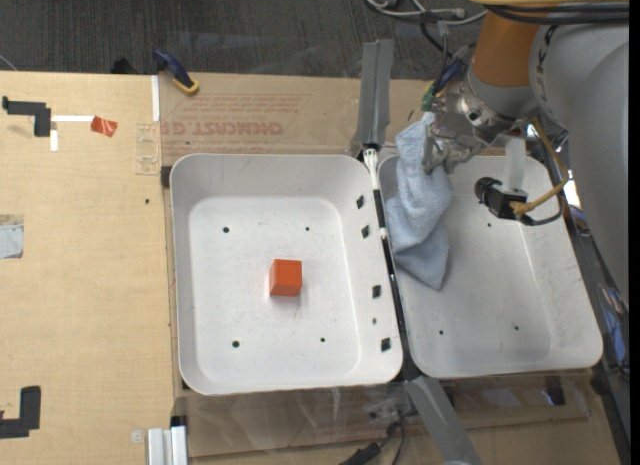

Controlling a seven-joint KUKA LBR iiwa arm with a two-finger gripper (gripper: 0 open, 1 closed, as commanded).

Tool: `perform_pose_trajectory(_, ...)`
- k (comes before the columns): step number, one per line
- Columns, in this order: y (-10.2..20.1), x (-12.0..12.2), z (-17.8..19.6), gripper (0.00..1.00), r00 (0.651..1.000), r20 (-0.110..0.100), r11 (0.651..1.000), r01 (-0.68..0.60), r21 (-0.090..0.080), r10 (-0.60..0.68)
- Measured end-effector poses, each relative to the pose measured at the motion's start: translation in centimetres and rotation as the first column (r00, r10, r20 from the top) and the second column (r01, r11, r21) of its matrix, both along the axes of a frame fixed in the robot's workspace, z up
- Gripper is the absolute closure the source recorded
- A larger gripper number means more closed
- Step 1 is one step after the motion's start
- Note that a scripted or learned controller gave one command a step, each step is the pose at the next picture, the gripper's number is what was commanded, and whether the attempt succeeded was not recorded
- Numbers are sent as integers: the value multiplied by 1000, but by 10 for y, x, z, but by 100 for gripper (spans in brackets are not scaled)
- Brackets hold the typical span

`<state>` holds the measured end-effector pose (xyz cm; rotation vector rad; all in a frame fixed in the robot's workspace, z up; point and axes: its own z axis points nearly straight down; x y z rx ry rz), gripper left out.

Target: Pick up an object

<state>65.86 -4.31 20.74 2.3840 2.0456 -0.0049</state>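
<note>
A pale blue-grey cloth (pixel 418 208) hangs from my gripper (pixel 437 156) over the left side of the right bin (pixel 520 343). Its top is pinched between the fingers and its lower end drapes down toward the bin floor near the divider. An orange-red cube (pixel 286 277) rests on the floor of the left bin (pixel 200 253), near its middle, well to the left of the gripper.
The arm's orange band and grey body (pixel 540 33) fill the upper right. A grey divider bar (pixel 375 93) runs between the bins. Cardboard lies behind the bins, and a wooden board (pixel 70 253) with a small red tag (pixel 103 126) lies left.
</note>
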Motion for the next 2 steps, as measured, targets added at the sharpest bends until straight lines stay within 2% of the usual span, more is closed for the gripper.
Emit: perform_pose_trajectory(2, 0, 0, 15, 100, 1000, -6, 1000, -6, -5, 6)
